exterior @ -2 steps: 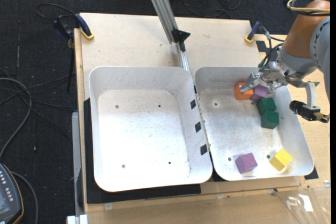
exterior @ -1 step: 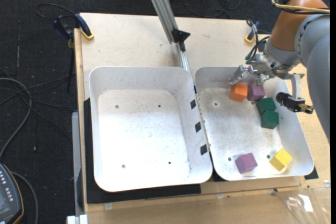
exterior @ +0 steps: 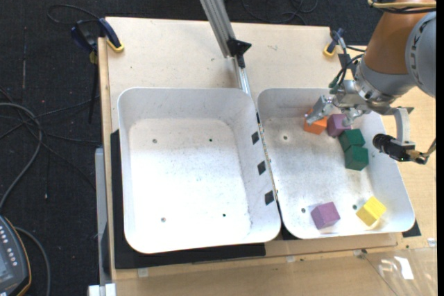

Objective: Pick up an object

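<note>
The right bin (exterior: 291,170) holds several small blocks. An orange block (exterior: 315,125) and a mauve block (exterior: 336,125) lie close together near its back. Two green blocks (exterior: 355,149) sit just right of them, one behind the other. A purple block (exterior: 325,214) and a yellow block (exterior: 371,211) lie near the front edge. My gripper (exterior: 335,111) hangs low over the orange and mauve blocks, right above the mauve one and partly hiding both. I see no block lifted off the bin floor.
The left bin (exterior: 184,170) stands beside the right one, with a raised divider wall (exterior: 262,163) between them. A slanted metal rail (exterior: 211,0) runs from the back down to the bins' junction. Clamps sit at the bench's back corners.
</note>
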`<state>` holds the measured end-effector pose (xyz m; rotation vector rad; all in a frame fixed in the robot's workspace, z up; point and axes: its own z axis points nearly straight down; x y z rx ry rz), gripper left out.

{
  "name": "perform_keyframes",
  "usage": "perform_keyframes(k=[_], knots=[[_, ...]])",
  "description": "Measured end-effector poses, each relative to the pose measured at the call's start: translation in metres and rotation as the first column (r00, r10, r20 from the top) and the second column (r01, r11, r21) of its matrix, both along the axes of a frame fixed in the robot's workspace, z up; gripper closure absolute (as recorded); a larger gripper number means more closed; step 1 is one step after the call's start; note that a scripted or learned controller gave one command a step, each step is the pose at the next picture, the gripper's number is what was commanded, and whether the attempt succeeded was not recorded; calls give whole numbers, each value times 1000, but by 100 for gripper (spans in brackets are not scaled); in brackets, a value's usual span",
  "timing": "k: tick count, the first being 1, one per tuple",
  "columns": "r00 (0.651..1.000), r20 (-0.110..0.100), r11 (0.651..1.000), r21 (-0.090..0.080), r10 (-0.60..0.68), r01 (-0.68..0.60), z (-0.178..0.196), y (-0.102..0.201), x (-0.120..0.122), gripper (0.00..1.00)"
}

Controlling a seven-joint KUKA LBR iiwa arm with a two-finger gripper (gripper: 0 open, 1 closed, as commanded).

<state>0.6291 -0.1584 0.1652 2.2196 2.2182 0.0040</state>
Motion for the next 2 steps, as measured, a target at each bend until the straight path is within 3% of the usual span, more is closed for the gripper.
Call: perform_keyframes(k=[1, 2], knots=[[1000, 19, 1000, -7, 2, -2, -41, -13, 17, 0], [1000, 23, 1000, -11, 6, -6, -47, -28, 25, 0]])
